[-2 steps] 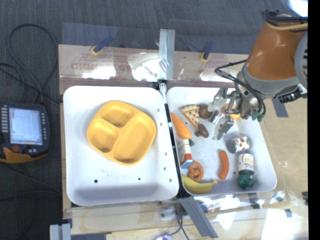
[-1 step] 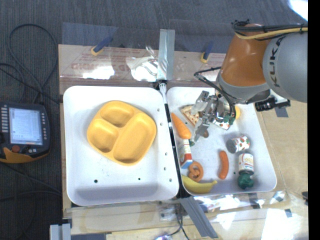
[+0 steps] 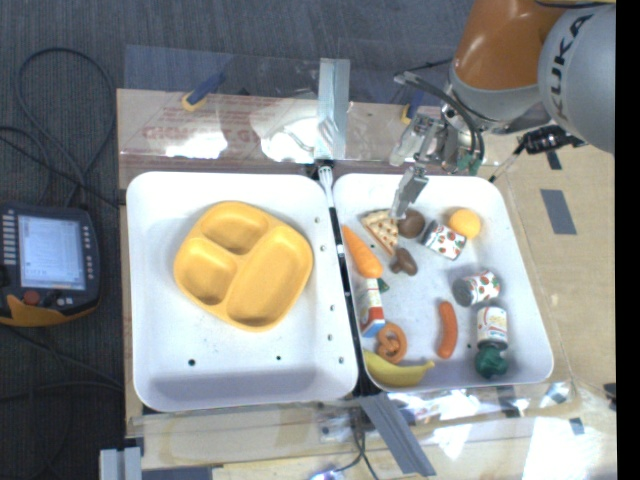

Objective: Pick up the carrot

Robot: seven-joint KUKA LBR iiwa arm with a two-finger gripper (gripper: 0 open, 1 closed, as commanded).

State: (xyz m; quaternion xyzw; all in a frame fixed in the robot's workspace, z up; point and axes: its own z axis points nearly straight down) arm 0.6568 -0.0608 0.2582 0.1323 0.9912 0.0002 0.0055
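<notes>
the carrot [image 3: 362, 253] lies on the floor of the right bin [image 3: 520, 268], close against the divider [image 3: 338, 268] between the two bins, its thick end pointing toward the bench's far side. that wall-hugging spot matters: fingers would have little room on the divider side. the gripper [image 3: 408, 200] hangs past the carrot's far end, away from the divider, low over a waffle-like cracker [image 3: 379, 229] and a brown lump [image 3: 411, 225]; how far apart its tips stand cannot be made out, and nothing is seen between them. a banana [image 3: 398, 370] rests further along the divider from the carrot. across the divider sits a yellow sectioned plate [image 3: 242, 263], likely unrelated.
</notes>
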